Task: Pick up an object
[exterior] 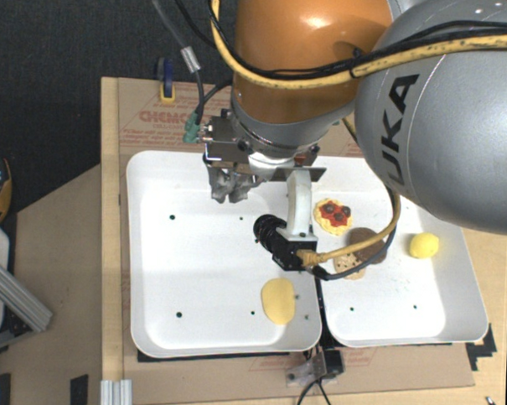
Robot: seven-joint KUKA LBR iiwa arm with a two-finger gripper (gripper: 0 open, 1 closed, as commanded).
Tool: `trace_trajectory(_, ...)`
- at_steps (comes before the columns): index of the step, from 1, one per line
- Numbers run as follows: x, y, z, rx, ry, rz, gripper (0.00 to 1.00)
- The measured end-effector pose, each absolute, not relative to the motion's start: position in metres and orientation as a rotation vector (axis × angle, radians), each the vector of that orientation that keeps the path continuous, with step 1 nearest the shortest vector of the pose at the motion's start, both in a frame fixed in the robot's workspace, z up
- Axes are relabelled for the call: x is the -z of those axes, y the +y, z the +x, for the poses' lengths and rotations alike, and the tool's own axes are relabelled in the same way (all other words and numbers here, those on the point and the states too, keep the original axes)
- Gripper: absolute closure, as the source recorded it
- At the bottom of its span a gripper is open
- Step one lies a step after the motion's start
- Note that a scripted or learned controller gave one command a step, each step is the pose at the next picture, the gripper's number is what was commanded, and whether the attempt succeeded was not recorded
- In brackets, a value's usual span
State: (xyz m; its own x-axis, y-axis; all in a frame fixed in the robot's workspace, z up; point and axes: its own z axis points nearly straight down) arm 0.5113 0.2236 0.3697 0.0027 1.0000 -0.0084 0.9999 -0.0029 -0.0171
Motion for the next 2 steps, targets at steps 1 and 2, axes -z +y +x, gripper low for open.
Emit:
trace_trajectory(1, -0.398, 0.225, 0.487, 0.005, -2.224, -2.219, 1.00)
trace_trajectory(2, -0.378, 0.224, 0.479, -0.007, -2.219, -2.220, 1.00)
